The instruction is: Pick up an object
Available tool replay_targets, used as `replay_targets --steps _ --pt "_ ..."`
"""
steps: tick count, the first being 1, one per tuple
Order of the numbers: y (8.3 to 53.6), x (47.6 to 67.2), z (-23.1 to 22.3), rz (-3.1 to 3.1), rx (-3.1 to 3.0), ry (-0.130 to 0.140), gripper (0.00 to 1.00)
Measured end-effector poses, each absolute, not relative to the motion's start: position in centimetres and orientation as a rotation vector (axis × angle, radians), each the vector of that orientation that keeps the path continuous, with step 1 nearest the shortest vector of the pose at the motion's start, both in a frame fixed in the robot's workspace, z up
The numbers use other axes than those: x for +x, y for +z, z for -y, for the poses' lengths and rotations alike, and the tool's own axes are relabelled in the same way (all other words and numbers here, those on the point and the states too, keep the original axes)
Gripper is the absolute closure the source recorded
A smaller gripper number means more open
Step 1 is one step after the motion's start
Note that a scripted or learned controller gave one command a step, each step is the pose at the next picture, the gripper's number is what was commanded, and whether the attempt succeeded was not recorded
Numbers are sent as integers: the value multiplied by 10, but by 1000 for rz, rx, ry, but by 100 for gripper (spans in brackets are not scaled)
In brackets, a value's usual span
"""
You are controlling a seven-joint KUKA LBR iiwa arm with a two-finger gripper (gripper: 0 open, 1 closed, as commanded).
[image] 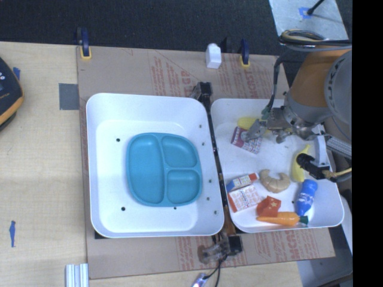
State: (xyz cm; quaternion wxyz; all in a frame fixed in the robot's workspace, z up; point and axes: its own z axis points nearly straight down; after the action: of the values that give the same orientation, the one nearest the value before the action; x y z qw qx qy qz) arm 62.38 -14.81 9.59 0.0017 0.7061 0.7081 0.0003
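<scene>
The arm's jaws (267,128) hang low over the far half of the right bin (335,220), with a small reddish packet (245,139) just to their left and a yellow piece (246,123) beside that. This looks like the approach or descent of the pick — nothing can be seen between the fingers, and whether they are spread or pressed together I cannot tell, since the dark metal parts blur into one cluster.

The likeliest target is the packet, lying flat on the bin floor almost under the jaws. Nearer the camera than the jaws lie a tan curled item (276,180), two red-and-white cartons (244,191), a red piece (268,207), an orange carrot-like stick (279,219) and a blue bottle (306,197).

The next move calls for settling squarely over one thin, flat thing — hard to pinch without scraping the floor.

The wrist covers the bin's right far corner; a yellow object (298,167) there is partly masked by a black part.
</scene>
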Motion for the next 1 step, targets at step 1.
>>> replay_targets --steps 1 --pt "109 520 98 -2229 2220 -5 0"
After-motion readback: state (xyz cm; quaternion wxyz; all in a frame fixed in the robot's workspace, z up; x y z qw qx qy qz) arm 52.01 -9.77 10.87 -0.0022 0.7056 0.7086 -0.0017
